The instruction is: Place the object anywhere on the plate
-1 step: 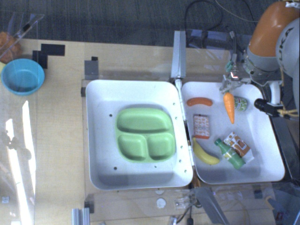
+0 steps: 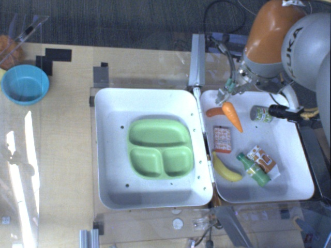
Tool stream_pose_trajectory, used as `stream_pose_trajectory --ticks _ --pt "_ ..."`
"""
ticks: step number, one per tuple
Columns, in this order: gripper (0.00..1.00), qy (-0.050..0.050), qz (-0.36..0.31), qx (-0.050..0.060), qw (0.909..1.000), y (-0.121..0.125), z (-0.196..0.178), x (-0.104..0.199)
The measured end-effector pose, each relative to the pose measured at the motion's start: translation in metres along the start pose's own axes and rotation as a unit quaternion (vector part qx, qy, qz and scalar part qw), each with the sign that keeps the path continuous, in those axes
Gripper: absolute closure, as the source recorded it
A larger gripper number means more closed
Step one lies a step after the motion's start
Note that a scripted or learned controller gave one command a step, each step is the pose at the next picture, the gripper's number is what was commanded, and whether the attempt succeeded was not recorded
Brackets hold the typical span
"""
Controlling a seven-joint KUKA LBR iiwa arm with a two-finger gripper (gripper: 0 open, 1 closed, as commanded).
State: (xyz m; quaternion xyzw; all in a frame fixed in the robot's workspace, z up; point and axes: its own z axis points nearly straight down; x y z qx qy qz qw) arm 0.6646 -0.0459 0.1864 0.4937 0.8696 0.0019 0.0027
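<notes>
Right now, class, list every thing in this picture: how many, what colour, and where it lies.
Plate: one, green, three compartments, left bin.
Bins: two, white, side by side.
Carrot: one, orange, right bin, far end.
Banana: one, yellow, right bin, near left.
Bottle: one, green, right bin, near middle.
Packet: one, red and white, right bin.
Can: one, green-labelled, right bin, far right.
Bowl: one, blue, bench, far left.
Arm: one, grey with orange band.
Gripper: one, above the carrot.

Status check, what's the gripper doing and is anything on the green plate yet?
Gripper low over right bin's far-left corner, by the carrot. Green plate in left bin bare, nothing placed yet. No obstruction between bins.
</notes>
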Motion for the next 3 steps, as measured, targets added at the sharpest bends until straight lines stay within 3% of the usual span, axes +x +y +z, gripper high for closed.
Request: stream_pose_trajectory --ticks 1,2,3 --pt "1.0 0.0 -0.204 0.0 0.979 0.012 0.0 0.063" --pt "1.0 0.001 -0.319 -0.001 0.9478 0.001 0.0 0.145" --pt "0.0 0.001 -0.318 -0.001 0.948 0.001 0.0 0.144"
